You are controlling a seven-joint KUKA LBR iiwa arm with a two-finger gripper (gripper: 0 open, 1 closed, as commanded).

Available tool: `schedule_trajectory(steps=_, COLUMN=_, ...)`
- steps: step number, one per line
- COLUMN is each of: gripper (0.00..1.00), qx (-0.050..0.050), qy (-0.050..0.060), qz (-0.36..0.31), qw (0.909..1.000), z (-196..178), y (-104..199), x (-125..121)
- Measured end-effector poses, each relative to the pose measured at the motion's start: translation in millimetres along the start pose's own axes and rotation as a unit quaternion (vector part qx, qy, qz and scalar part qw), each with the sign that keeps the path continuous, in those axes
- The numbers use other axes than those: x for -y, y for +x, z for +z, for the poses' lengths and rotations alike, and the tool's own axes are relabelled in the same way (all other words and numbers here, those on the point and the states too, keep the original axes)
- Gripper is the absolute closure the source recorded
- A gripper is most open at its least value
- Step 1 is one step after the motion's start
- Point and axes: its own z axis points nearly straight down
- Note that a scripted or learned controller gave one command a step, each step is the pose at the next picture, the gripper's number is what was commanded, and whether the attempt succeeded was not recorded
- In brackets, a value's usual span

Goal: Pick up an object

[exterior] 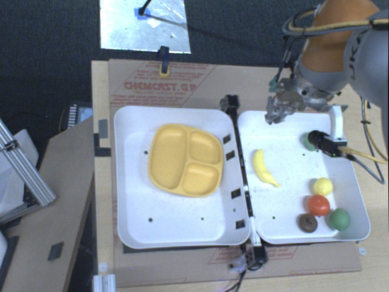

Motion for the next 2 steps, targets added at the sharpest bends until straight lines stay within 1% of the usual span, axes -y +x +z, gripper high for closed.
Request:
schedule_trajectory(steps=1, gripper=1.0, qx=0.0, qy=0.001, qz=0.0, qw=1.0, z=16.7, y=48.8, x=0.7)
schedule_trajectory(steps=2, gripper=1.0, qx=0.0, qy=0.0, qz=0.001, qw=1.0, z=18.6, y=102.6, x=-8.4)
